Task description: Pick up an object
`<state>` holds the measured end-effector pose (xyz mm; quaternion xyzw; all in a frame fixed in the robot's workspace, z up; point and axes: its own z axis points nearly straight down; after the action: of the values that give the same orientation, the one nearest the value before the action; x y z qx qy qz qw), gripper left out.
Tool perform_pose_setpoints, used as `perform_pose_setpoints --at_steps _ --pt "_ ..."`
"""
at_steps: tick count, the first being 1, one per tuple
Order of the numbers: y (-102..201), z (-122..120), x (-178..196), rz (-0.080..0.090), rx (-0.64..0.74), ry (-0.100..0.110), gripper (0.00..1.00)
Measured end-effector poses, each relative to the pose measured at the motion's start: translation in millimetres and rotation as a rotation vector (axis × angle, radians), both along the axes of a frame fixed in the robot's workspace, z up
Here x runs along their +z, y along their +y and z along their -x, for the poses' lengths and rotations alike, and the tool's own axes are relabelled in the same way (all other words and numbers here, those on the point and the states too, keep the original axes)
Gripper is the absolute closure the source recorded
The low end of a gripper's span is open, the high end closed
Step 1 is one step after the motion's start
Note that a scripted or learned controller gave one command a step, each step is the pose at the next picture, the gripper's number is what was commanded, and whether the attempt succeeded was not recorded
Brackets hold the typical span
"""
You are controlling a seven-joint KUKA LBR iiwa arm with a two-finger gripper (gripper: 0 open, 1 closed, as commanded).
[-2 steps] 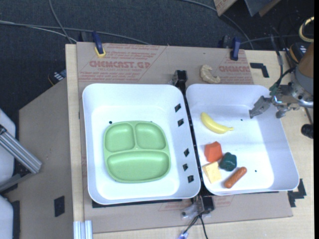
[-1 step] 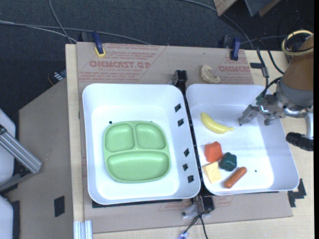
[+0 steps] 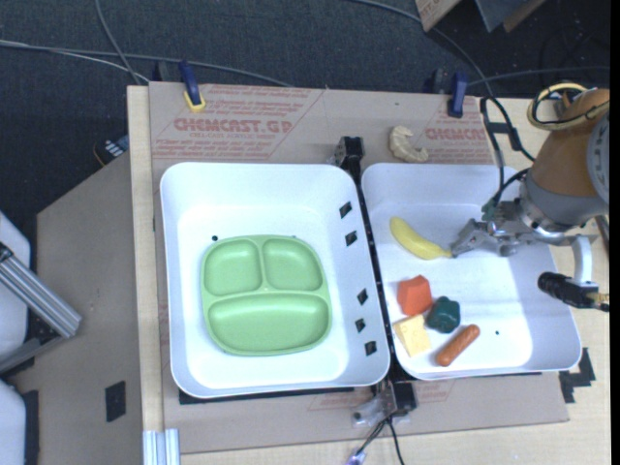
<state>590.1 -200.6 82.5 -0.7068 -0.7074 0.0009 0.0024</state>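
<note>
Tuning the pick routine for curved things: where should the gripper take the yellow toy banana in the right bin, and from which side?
Likely across the middle of the yellow toy banana, coming down from above, jaws spanning its narrow width. It lies flat and slanted on the right white bin, clear of other toys, with the gripper near its lower right end.

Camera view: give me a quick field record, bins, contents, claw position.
left bin: green divided tray
right bin: banana, red block, dark teal piece, yellow block, sausage
claw: low over right bin, just right of the banana's end
grasp: nothing seen between the fingers
bench: beige lump behind right bin
</note>
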Motion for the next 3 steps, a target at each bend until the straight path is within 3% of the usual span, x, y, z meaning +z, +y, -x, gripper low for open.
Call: perform_pose_setpoints --at_steps 1,3 --pt "-0.3 -1.7 14.3 0.001 0.001 -0.006 1.00" --pt "-4.1 -2.3 103.2 0.004 0.000 -0.011 1.00"
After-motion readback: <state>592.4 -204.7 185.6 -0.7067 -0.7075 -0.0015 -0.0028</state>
